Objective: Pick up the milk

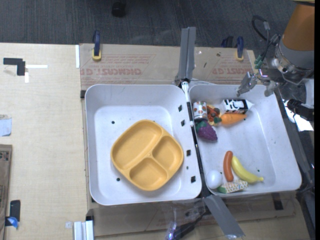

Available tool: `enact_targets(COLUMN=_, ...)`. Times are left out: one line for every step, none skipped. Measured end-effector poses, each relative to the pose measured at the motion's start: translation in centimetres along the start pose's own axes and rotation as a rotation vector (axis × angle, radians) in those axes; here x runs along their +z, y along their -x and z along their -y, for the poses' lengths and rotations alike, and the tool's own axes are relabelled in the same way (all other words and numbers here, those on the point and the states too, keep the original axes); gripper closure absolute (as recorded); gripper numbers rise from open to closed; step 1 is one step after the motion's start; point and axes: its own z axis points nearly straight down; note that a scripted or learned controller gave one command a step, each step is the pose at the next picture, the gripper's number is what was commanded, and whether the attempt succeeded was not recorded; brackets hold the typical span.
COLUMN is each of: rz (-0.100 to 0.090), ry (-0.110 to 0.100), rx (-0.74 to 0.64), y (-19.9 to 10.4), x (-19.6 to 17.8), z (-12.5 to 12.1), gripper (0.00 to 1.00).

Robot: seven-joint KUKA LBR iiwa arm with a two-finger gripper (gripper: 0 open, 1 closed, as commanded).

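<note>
The milk [235, 104] is a small white carton with black patches. It lies on its side near the back wall of the right bin [280, 149], touching an orange carrot [233, 118] just in front of it. My gripper [257, 85] hangs above the bin's back right corner, a little to the right of the milk and behind it. Its fingers [244, 85] are spread open with nothing between them.
Left of the milk stand a small can [200, 110] and purple grapes [207, 132]. A hot dog [228, 165], banana [245, 170], egg [214, 179] and corn cob [234, 186] lie at the front. The left bin [100, 134] holds a yellow divided plate [147, 155].
</note>
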Motion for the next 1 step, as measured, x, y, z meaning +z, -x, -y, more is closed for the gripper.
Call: enact_targets(rz=0.000, ry=0.000, rx=-0.011, y=1.52, x=8.01, z=-1.79, gripper=0.00)
